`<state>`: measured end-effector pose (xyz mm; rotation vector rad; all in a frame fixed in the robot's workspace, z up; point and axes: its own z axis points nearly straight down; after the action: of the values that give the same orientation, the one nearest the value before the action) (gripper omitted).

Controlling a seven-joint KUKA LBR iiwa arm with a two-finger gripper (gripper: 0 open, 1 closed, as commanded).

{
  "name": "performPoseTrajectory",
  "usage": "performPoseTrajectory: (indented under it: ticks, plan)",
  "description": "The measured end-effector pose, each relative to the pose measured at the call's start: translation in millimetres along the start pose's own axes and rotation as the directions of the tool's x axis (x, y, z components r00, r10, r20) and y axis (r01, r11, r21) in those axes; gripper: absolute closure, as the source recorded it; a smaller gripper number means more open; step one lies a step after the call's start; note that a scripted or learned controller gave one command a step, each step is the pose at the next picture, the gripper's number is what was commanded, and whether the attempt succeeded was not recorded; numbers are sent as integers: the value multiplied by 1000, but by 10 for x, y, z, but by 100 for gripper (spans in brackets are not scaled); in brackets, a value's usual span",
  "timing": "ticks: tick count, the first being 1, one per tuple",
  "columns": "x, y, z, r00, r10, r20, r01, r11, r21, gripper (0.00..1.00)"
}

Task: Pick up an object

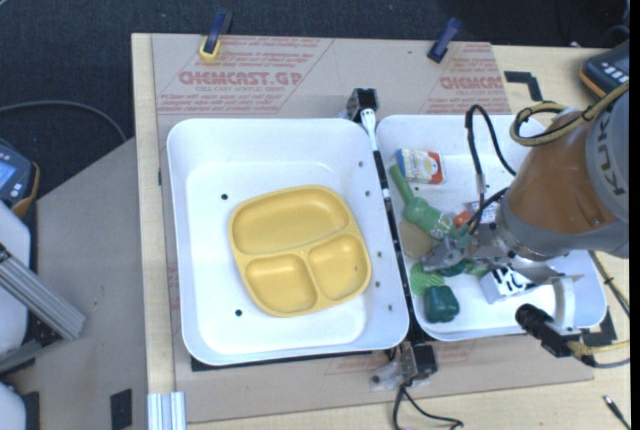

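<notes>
Landmark: yellow 3-compartment plate (298, 248), seen lying flat in the middle of the L bin (200, 218), nothing in its compartments.

R of the plate, past the seam where the two bins meet, the R bin (590, 313) is seen w/ a cluster of small items. The arm (560, 188), grey w/ orange band, is reached in from further R of the plate and bent down over that cluster. The gripper (452, 253) is seen low in the R bin, R of the plate at about its lower-half level, among the items. Whether it is spread or closed can't be told, as the tip is lost in clutter; nothing can be confirmed as held.

Items, all R of the plate:
- white packet w/ red print (420, 165), up and R of the plate, apart from the gripper.
- light green bottle-like piece (415, 210), closest to the plate, just beside the gripper.
- small orange bit (465, 217), beyond the green piece.
- dark green lump (438, 302), R of the plate's lower edge, just below the gripper.
- white piece w/ black marks (503, 284), further R, under the wrist.
</notes>
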<state>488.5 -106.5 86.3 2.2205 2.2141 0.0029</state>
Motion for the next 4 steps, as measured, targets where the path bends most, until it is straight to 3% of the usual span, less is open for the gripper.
performPoseTrajectory:
  ticks: [1,3,4]
  plan:
    - [-16,24,-138,1000,2,5,-2,1000,-11,100]
    - [-134,78,-1374,1000,-4,0,4,1000,-3,100]
    - [-134,85,-1385,1000,-4,-1,4,1000,2,100]
